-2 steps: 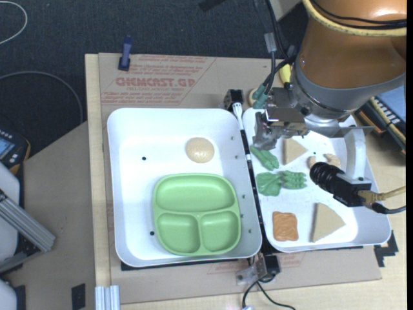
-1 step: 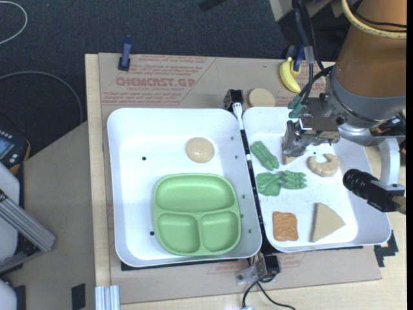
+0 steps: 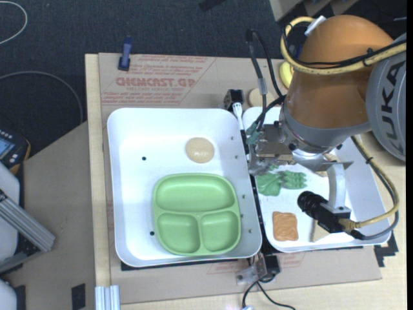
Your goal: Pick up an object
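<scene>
Green plastic serves as the landmark: one green three-compartment plastic plate (image 3: 195, 213) is laid flat in the near half of the left shallow white bin (image 3: 129, 173), and every other place is given from it.

The two-finger gripper (image 3: 258, 155) is lowered just beyond the plate's far right corner, over the seam where the left bin is met by the right shallow white bin (image 3: 361, 199). How far the claw is opened cannot be told, since it is covered from above by the grey and orange wrist. Whether anything is held in it cannot be told either.

Four loose things are counted, one of each kind. The plate itself is the first. One pale beige round disc (image 3: 200, 150) is set just beyond the plate's far edge, apart from it, in the same bin. One crumpled green leafy piece (image 3: 282, 181) is found just to the right of the plate, across the seam in the right bin and close beside the gripper; contact between the two cannot be judged. One orange-brown rectangular slab (image 3: 284, 225) is placed to the right of the plate's near right corner, nearer the camera than the leafy piece and apart from it.
</scene>
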`<act>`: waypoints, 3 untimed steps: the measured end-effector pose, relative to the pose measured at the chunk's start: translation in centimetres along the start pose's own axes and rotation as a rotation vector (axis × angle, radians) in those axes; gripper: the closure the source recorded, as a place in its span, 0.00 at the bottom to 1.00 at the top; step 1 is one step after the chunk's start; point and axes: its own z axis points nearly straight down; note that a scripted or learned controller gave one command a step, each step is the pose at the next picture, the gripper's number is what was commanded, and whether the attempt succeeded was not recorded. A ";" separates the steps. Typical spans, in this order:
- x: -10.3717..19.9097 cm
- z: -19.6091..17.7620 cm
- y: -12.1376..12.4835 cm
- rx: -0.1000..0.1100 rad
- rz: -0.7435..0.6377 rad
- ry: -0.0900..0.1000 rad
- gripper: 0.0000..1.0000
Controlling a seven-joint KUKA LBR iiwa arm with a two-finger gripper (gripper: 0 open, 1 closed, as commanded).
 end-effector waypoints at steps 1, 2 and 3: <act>-3.3 -8.1 0.1 -0.017 0.006 0.000 1.00; 3.1 -2.9 0.0 0.000 -0.003 0.000 1.00; 2.8 -4.2 0.1 -0.008 0.002 0.000 1.00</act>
